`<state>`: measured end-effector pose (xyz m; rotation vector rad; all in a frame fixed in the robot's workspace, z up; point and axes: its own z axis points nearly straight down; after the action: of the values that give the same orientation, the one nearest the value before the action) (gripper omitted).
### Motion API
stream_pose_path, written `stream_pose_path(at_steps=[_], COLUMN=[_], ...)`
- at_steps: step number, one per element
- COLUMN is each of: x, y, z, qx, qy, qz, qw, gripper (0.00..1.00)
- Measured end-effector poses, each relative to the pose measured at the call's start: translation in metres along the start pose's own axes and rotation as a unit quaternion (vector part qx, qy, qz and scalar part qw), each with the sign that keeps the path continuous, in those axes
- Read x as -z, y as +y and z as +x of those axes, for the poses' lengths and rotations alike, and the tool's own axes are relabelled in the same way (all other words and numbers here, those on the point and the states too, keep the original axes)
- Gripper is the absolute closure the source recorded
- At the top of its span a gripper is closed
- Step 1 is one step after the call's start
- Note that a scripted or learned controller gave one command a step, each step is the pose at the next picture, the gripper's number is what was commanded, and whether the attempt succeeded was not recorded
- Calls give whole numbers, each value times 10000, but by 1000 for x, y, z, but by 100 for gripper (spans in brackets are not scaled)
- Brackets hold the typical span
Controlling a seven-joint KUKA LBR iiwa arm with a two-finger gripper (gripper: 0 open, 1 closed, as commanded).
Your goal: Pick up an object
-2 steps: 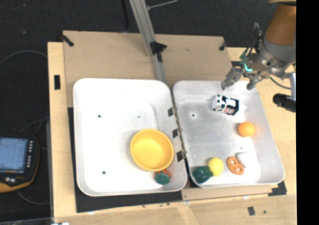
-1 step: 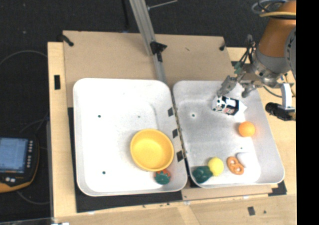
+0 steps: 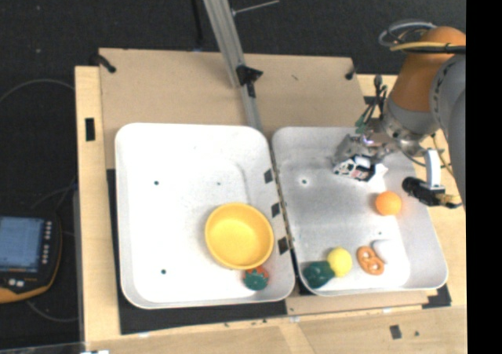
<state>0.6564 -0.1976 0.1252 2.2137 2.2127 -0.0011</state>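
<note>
So there are two shallow white bins sitting side by side on the counter [image 3: 180, 93]. The left bin [image 3: 157, 164] has a yellow bowl [image 3: 239, 235] toward its lower right, open side up, and right below the bowl, touching its edge, there's a little teal and red thing [image 3: 256, 278] tucked into the bin's bottom corner.

The right bin [image 3: 314, 203] holds the smaller stuff: an orange ball [image 3: 387, 203] off toward the right side, then along the bottom edge a dark green piece [image 3: 318, 272] with a yellow ball [image 3: 340, 261] right up against it, and an orange ring-shaped toy [image 3: 370, 260] just beside those.

The gripper [image 3: 357, 166] is down low over the upper part of the right bin, up-left of the orange ball and apart from it. Can't tell whether it's open or closed, too blurry there.
</note>
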Motion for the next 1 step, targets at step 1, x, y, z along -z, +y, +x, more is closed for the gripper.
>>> stream_pose_path(at_steps=[1], x=[-2], y=[4], z=[-3], qx=[0], qy=[-9], qz=[-61], qw=[10000], gripper=[0])
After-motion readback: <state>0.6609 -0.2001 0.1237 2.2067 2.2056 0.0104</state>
